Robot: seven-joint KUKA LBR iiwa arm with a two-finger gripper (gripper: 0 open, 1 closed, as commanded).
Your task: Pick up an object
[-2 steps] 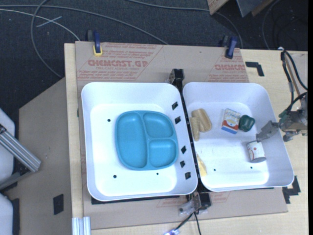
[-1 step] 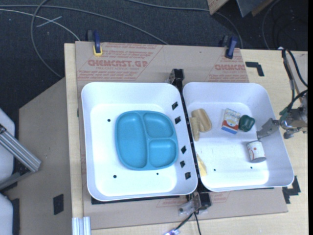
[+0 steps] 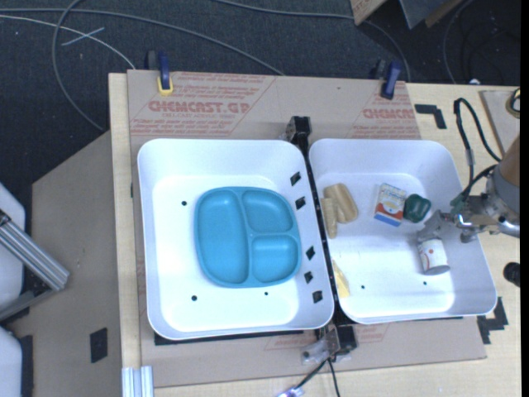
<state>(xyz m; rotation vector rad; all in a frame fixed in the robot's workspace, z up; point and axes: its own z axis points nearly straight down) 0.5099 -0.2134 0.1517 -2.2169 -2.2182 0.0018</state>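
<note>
over the right edge of the right bin (image 3: 395, 149), the gripper (image 3: 463, 218) reaches in from the side, low and close to the rim. whether it is open or closed cannot be told at this size, and nothing is seen held in it.

just beside the gripper, toward the near side of the bin, lies a small white cylinder (image 3: 432, 255) with a reddish mark, tipped on its side. it looks light and stiff, and being round it would likely roll away if nudged; a hold across its middle, squeezing its curved sides, seems best.

near it, a dark green rounded piece (image 3: 417, 208) rests touching a small printed carton (image 3: 389, 203). the carton looks light and slightly crushable, best taken across its narrow sides.

at the left wall of this bin lies a tan, soft-looking lumpy item (image 3: 338, 207), perhaps a toy bread, and a small yellow scrap (image 3: 341, 284) lies nearer the front.

the left bin (image 3: 165, 172) holds a blue divided plate (image 3: 247, 236), flat, smooth and hard to pinch except at its rim.
</note>
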